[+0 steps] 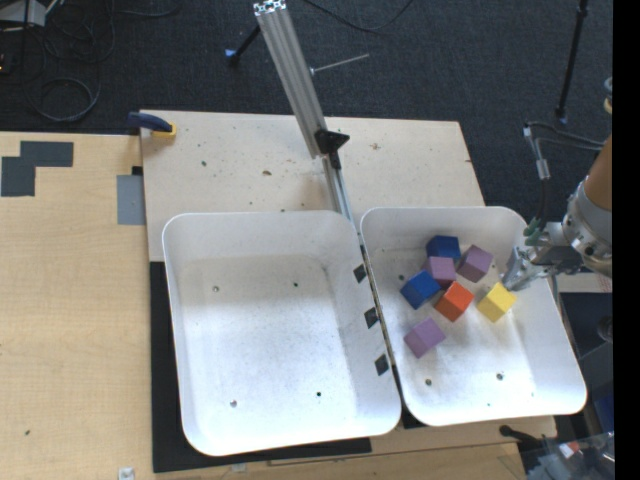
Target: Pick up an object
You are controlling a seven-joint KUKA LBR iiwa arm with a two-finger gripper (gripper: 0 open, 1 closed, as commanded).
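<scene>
Seven small blocks sit clustered in the right bin (560, 368): dark blue block (443, 247), two purple blocks (441, 269) and (476, 262) near it, blue block (420, 289), orange block (455, 300), yellow block (496, 302), and a purple block (424, 337) lower, slightly apart. Gripper (520, 273) reaches in from the right, tip just above the yellow block, close beside it; cannot tell whether it is spread or closed, nothing visibly held. Left bin (190, 268) sits alongside on the tabletop (240, 158).
</scene>
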